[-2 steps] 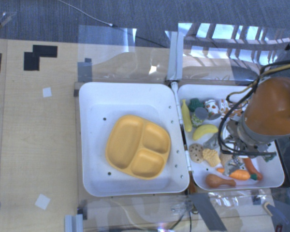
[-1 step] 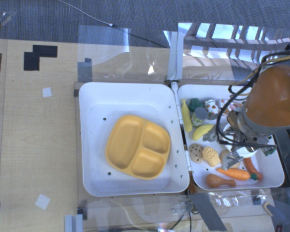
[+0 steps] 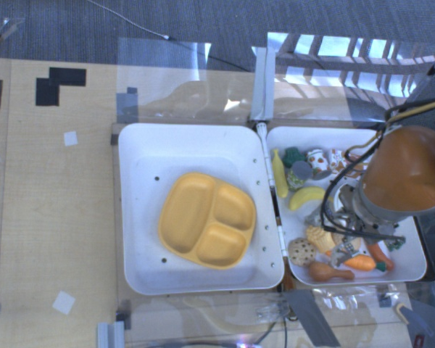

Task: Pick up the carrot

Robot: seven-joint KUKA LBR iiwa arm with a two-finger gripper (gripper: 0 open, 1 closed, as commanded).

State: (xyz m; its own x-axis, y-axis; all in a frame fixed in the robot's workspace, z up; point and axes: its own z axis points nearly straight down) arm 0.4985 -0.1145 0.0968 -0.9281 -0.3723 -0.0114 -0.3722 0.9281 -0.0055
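The carrot (image 3: 360, 263) is a small orange toy with a green tip, lying flat near the front edge of the right bin (image 3: 419, 267). My gripper (image 3: 346, 245) reaches down into that bin just above and slightly left of the carrot, very close to it. The arm's orange band (image 3: 406, 169) and grey wrist cover the bin's right-hand middle and hide much of the gripper.
Toy foods crowd the right bin: a brown drumstick (image 3: 328, 272), a cookie (image 3: 301, 251), a banana (image 3: 305, 197), a corn cob (image 3: 278, 172), a broccoli (image 3: 293, 155) and a red piece (image 3: 380, 253) beside the carrot. The left bin (image 3: 138, 194) holds a yellow divided plate (image 3: 206, 220).
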